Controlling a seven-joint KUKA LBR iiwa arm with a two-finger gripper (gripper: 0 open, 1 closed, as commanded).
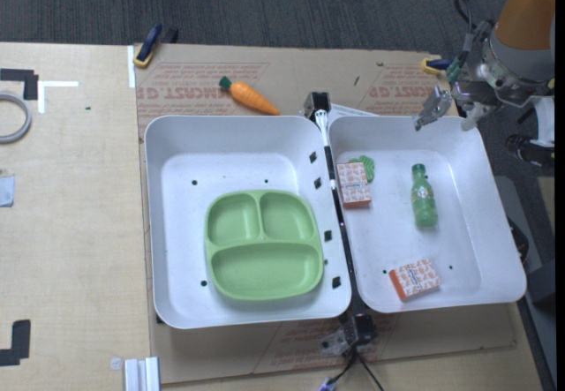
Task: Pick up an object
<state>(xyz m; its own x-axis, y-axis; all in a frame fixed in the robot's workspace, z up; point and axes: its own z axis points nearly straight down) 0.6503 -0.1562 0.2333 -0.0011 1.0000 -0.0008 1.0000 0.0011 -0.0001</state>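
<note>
our gripper (450,107) hangs over the right bin's (494,204) far rim, jaws apparently spread and holding nothing. the green bottle (425,195) lies mid-bin; we judge its round body may roll from a glancing pinch.

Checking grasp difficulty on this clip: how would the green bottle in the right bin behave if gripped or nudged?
The green bottle lies on its side, so a nudge would probably roll it. Its rounded, glossy-looking body may slip between fingers. It looks like a small toy, likely light.
</note>
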